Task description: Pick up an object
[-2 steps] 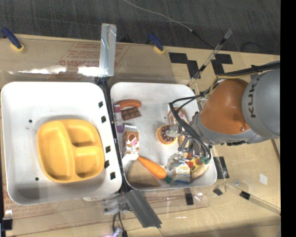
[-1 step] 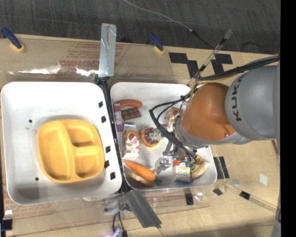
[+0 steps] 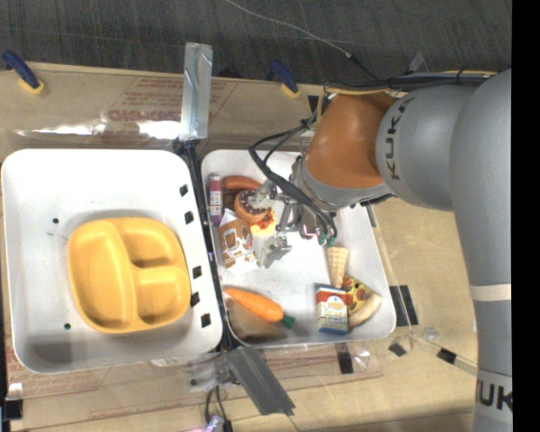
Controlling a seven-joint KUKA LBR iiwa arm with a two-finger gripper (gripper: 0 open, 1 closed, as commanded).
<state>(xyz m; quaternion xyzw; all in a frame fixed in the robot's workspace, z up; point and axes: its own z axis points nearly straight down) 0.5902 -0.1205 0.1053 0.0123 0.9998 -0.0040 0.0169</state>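
Seen from the fixed camera above the bench, the grey arm with its orange band reaches in from the right and hangs over the upper middle of the right bin, its gripper pointed down among a scatter of toy food. Whether the gripper is apart or together cannot be told from this angle — cables and metal parts crowd the tip, and nothing is plainly seen between them.

Just left of the gripper lie a brown ring-shaped piece, a reddish sausage above it and a small brown-and-white packet below; a slim dark bottle lies along the bin's left wall. Lower down, an orange carrot rests on a tan bread-like piece at the bottom left corner. To the right stand a small red carton and, touching it, a pizza slice, with a pale cone just above them.

The left bin holds a yellow divided tray — well apart from the arm
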